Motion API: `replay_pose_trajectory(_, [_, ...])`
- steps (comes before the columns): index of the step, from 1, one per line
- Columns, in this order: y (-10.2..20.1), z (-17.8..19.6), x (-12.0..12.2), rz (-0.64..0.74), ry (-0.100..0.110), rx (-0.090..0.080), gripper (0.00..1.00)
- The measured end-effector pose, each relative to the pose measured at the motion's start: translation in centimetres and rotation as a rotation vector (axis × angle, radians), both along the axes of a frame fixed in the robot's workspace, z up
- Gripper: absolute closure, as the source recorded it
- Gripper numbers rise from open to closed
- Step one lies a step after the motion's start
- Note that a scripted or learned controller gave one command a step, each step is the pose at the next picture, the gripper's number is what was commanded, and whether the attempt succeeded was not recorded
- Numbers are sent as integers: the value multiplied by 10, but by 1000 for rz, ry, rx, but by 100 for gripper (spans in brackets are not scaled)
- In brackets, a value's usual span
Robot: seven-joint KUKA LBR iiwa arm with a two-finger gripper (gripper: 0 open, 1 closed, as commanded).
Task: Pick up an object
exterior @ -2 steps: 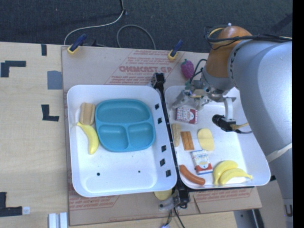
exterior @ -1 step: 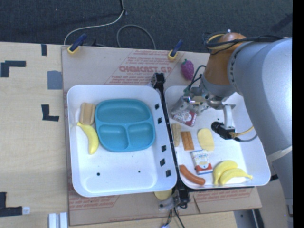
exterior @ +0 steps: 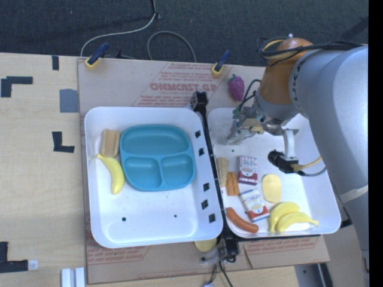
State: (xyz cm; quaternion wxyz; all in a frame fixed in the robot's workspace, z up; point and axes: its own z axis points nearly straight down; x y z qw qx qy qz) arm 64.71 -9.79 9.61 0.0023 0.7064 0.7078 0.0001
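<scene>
Cardboard-topped bench, two white bins side by side: left bin (exterior: 96, 220) with a blue tray (exterior: 158, 158), a banana (exterior: 114, 172) and a tan slice (exterior: 109, 142) beside it. Right bin (exterior: 328, 196) strewn with candidates: small carton (exterior: 247, 170), second carton (exterior: 254, 203), hot dog (exterior: 241, 220), yellow bananas (exterior: 288, 216), pale yellow block (exterior: 271, 188), orange sticks (exterior: 227, 177). Purple grapes (exterior: 236, 87) outside on the board. Gripper (exterior: 244, 126) low over the right bin's bare far corner; open or closed, cannot tell, nothing visibly held. Best, probably, to shift toward the near carton, centre over it, descend straight, close across its narrow sides. Crowded neighbours risk a nudge, so worth favouring an isolated piece.
</scene>
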Motion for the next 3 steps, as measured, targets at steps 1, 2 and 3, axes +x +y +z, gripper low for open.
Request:
replay_pose_trajectory(1, [-105,74,-53,-11,1,-2,100])
replay_pose_trajectory(2, [-25,30,-63,4,9,7,100])
replay_pose_trajectory(3, [-30,32,-62,0,5,3,0])
